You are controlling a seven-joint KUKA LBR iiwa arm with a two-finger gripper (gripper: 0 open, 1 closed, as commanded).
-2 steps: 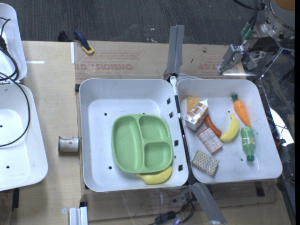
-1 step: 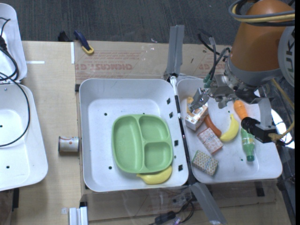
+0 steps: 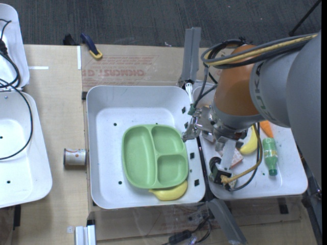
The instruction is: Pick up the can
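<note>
A small silver can (image 3: 75, 157) lies on its side on the wooden bench, just outside the left wall of the left bin (image 3: 102, 106). My gripper (image 3: 223, 146) hangs under the orange wrist band, over the left part of the right bin (image 3: 291, 185). It is far to the right of the can, and the arm's bulk covers most of it. A red and white item (image 3: 236, 160) lies just below the gripper.
A green divided plate (image 3: 155, 155) lies in the left bin, with a yellow banana (image 3: 169, 192) poking out under its near edge. The right bin holds a green bottle (image 3: 270, 156), another banana (image 3: 250, 144) and an orange piece (image 3: 266, 129). Cables loop at the far left.
</note>
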